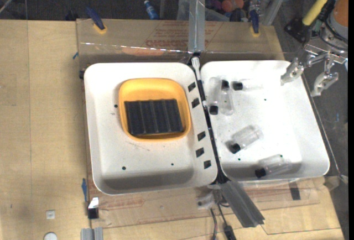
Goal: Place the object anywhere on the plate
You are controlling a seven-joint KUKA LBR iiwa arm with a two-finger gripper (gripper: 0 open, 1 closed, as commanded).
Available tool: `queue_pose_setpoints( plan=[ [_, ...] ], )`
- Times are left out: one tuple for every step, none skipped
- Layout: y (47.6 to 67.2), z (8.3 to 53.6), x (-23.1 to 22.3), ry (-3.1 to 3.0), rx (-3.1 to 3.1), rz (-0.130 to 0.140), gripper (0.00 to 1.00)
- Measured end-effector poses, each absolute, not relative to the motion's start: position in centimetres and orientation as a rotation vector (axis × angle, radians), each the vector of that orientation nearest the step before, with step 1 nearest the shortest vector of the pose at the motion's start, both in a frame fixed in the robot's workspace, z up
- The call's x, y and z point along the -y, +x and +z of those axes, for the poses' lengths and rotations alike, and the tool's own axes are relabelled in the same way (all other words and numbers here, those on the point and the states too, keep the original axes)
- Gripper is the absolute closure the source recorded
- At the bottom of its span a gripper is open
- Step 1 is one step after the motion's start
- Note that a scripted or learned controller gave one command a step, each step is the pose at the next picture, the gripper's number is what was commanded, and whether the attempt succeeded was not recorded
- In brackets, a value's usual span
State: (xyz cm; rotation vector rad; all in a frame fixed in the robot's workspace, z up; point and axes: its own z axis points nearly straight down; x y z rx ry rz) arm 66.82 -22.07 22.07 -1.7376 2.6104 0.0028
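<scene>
- We see two shallow white bins side by side on the wooden tabletop (pixel 33 123), parted by a ridge with black tabs.
- In the left bin (pixel 99 167) sits the plate (pixel 154 88): a yellow-orange squarish dish with rounded corners, lying flat a little toward 12 o'clock of the bin's middle.
- A black ribbed insert (pixel 154 116) covers most of the plate's floor, leaving the glowing rim bare, widest at 12 o'clock.
- The right bin (pixel 287 123) carries several clear plastic vials with black caps, all lying on their sides and apart from one another.
- The first vial (pixel 226 98) lies at about 10 o'clock in that bin, with small black caps near it at its 12 and 8 o'clock ends.
- The second vial (pixel 244 138) lies near the bin's middle, slanted, its black cap pointing to 8 o'clock.
- The third vial (pixel 273 166) lies at 6 o'clock against the bin's lower wall, its cap toward 9 o'clock.
- All are see-through and pale, hard to separate from the white floor; none lies on the plate.
- The gripper (pixel 310 79) hovers at the right bin's 2 o'clock corner, its two silvery fingers spread apart with nothing between them.
</scene>
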Motion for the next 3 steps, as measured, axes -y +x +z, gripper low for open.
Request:
queue_pose_setpoints(
  plan=[
    [66.9, 22.8, 22.0, -1.876, -2.510, -0.004, 0.00],
    [66.8, 21.6, 22.0, -2.147, -2.286, 0.003, 0.00],
    [66.7, 21.8, 19.4, -2.489, -1.910, 0.005, 0.00]
  ],
)
